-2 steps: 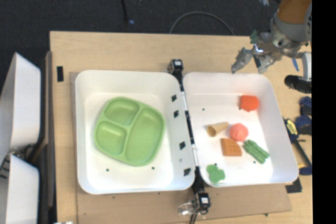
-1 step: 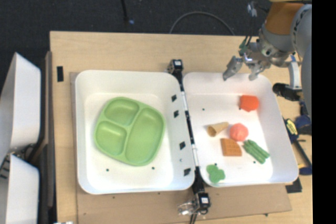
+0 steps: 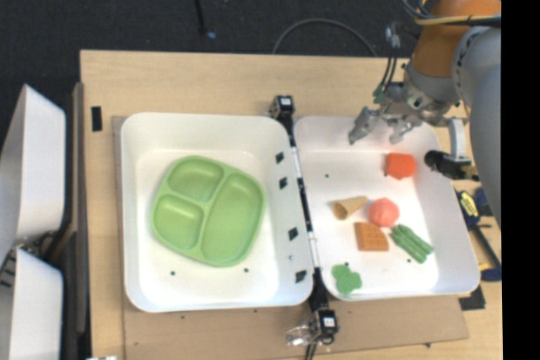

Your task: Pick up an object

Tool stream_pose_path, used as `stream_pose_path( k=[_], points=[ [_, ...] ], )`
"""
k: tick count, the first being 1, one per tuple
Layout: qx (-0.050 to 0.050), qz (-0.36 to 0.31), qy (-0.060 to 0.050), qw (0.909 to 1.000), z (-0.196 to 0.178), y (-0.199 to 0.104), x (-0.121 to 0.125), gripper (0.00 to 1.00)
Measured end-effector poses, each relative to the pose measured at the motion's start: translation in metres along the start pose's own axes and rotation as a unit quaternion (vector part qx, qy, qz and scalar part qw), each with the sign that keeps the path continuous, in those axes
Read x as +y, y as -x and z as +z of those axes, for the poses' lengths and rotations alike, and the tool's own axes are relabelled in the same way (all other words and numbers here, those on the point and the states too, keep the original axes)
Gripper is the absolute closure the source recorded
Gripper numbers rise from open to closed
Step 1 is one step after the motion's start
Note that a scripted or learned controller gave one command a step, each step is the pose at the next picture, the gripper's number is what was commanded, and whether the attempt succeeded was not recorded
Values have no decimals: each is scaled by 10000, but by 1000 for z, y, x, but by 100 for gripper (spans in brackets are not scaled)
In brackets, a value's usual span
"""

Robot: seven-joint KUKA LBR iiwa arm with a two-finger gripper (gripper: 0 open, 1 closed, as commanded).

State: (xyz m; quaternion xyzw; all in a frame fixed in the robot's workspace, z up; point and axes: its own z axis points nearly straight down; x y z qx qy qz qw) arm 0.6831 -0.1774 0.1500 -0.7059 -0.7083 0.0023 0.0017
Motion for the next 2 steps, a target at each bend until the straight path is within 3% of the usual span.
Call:
stream_pose_path(
  k=[1,2],
  points=[
    [1,-14,-5,10000,55,1,-1,0],
    [-17,-27,14,10000,42,2,1,100]
  ],
)
